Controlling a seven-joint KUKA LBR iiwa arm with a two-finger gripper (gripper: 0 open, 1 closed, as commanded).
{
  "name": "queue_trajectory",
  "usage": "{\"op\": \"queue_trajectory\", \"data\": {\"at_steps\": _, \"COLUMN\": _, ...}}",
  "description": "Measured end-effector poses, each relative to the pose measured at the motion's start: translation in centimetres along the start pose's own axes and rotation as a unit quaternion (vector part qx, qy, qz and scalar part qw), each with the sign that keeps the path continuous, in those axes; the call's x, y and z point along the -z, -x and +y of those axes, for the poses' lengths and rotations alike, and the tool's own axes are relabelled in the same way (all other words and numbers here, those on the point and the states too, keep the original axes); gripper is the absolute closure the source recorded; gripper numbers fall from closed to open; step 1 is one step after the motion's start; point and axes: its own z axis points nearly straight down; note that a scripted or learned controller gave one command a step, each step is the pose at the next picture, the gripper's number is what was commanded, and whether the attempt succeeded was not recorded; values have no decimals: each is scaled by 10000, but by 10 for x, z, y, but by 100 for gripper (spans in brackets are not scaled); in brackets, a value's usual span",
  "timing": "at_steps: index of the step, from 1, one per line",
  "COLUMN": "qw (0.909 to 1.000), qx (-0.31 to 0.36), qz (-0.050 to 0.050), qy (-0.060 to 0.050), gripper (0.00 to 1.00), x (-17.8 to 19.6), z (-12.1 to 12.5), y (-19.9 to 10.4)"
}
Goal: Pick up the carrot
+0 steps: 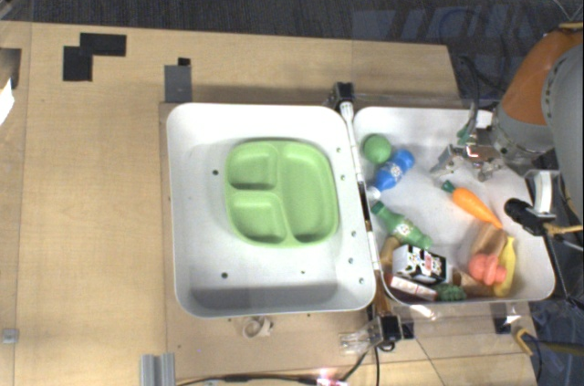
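The orange carrot (474, 204) with a green stub at its upper-left end lies slanted in the right bin (429, 124), towards the bin's right side. My gripper (463, 163) hangs just above and to the left of the carrot's green end, at the end of the grey arm with its orange band (529, 83). Its two metal fingers (445, 161) stand apart, open, with nothing between them. The carrot rests on the bin floor, apart from the fingers.
Also in the right bin are a green ball (375, 147), a blue bottle (394, 171), a green bottle (402, 228), a black-and-white box (420, 266), a banana (505, 261) and a pink fruit (485, 268). In the left bin (192, 284) lies a green divided plate (278, 193).
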Motion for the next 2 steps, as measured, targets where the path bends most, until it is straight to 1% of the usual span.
{"op": "queue_trajectory", "data": {"at_steps": 1, "qw": 10000, "qx": -6, "qz": 2, "qy": 5, "gripper": 0, "x": 2, "z": -50, "y": -10}}
{"op": "queue_trajectory", "data": {"at_steps": 2, "qw": 10000, "qx": 46, "qz": -10, "qy": 56, "gripper": 100, "x": 15, "z": -46, "y": -11}}
